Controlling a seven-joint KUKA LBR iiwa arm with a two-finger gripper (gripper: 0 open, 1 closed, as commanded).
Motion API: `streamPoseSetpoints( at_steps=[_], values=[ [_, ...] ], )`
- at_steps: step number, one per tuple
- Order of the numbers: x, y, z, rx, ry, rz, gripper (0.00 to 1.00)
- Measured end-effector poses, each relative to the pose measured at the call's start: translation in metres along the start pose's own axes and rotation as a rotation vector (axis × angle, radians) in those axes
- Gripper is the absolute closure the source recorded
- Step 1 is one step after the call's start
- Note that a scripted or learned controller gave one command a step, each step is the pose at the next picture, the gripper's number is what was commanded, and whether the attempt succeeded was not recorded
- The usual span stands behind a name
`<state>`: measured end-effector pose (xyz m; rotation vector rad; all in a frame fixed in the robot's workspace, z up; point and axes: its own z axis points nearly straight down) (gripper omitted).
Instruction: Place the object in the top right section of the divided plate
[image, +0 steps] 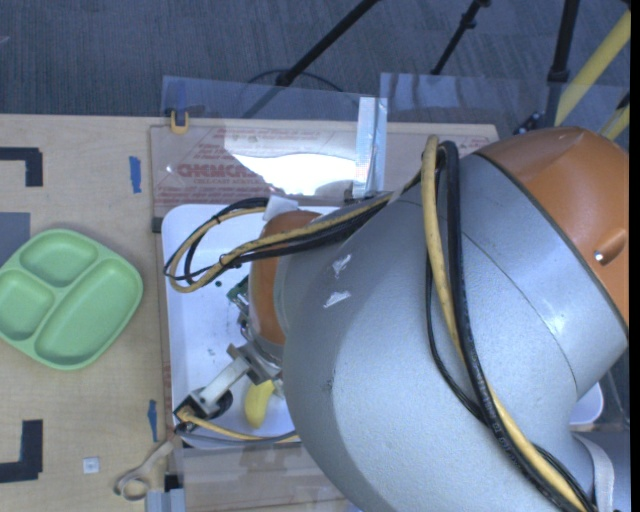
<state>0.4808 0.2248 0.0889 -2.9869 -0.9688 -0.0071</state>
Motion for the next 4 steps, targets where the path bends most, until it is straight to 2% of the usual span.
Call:
streamPoseSetpoints(
  at_steps=[1,3,4],
  values=[
    [-0.0006,0.0006,0.0,0.002,-0.002,-0.181,1.0],
    [-0.0007,0.0019,-0.0001,0.0,-0.001,-0.654,1.0],
    [-0.0006,0.0026,-0.0002,-0.002,-0.001,-0.818,1.0]
  ],
)
